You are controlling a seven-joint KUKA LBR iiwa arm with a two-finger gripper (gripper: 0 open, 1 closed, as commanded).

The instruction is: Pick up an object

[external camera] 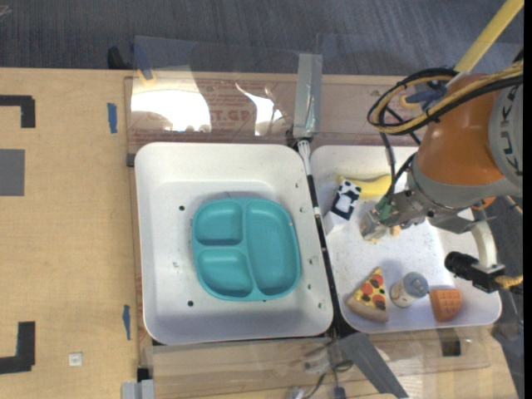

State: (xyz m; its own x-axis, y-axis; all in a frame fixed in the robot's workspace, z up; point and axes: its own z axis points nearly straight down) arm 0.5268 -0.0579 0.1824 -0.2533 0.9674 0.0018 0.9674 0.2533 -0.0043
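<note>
— Wooden bench (58,248) underneath, two white bins on it side by side. What sits where?

— Left bin (158,181) carries a teal divided plate (246,248), three compartments, lying flat in the middle, well away from the jaws. The right bin (486,302) has the small things, and the gripper (378,221) hangs over its middle, below the grey arm with its orange band (461,144).

— Are the jaws open or closed?

— I cannot tell. The tip is a small blur of metal and green, and the slant hides any gap. Nothing can be made out clamped there.

— So what lies around the jaws?

— Just beside them, toward the left bin, is a black-and-white toy (347,199), close to the dividing wall. Behind them, toward the far rim, a yellow piece (376,186), banana-like, partly covered by the wrist. On the near side, apart from the jaws, a pizza slice toy (371,293) rests on the bin floor. Next to that, a small grey can-like object (410,289), then an orange waffle-textured block (446,303) nearest the corner.

— Anything touching the jaws?

— Cannot say whether they touch the bin floor. The near-side toys are all clear of them.
</note>
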